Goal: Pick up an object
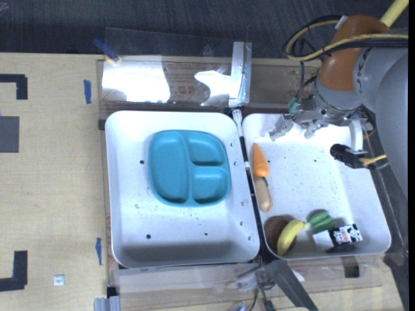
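A smooth blue divided plate (190, 167) lies in the left white bin (123, 225). The speckled right bin (369, 203) holds an orange carrot (260, 161), a tan stick (264, 193), a yellow banana (290, 234), a brown ball (275, 225), a green piece (319, 219) and a small box (343, 236). The jaws (295, 123), upper right, hang over the bin; whether apart or together cannot be told. The desk (48, 193) is pale wood.

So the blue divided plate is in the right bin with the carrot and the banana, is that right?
Not quite. The camera view shows the blue divided plate alone in the left bin. The carrot and the banana do lie in the right bin.
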Available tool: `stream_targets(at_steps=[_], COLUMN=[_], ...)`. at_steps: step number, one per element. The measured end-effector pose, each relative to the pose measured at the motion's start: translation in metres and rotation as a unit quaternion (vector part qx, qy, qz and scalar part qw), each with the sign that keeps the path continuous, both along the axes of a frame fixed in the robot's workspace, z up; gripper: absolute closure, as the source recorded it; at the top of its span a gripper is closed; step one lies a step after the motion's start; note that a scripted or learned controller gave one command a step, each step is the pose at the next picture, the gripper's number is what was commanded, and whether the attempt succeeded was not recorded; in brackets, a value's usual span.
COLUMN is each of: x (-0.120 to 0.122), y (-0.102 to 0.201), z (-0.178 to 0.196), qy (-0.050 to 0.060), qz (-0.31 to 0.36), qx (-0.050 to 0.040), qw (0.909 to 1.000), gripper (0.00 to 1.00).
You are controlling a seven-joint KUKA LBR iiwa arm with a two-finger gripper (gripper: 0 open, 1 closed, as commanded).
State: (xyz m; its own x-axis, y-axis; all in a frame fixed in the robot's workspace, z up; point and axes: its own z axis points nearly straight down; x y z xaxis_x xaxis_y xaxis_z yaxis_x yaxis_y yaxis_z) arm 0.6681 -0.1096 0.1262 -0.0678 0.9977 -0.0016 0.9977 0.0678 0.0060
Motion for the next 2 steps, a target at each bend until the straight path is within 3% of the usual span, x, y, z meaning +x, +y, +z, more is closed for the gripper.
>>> stream_targets(at_steps=[1, 2], x=[0.000, 0.002], y=[-0.001, 0.000], z=[-0.040, -0.027], qy=[0.002, -0.001], qz=[0.042, 0.043], qx=[0.0000, -0.0016], qw=[0.9991, 0.9991], gripper=[0.00, 1.00])
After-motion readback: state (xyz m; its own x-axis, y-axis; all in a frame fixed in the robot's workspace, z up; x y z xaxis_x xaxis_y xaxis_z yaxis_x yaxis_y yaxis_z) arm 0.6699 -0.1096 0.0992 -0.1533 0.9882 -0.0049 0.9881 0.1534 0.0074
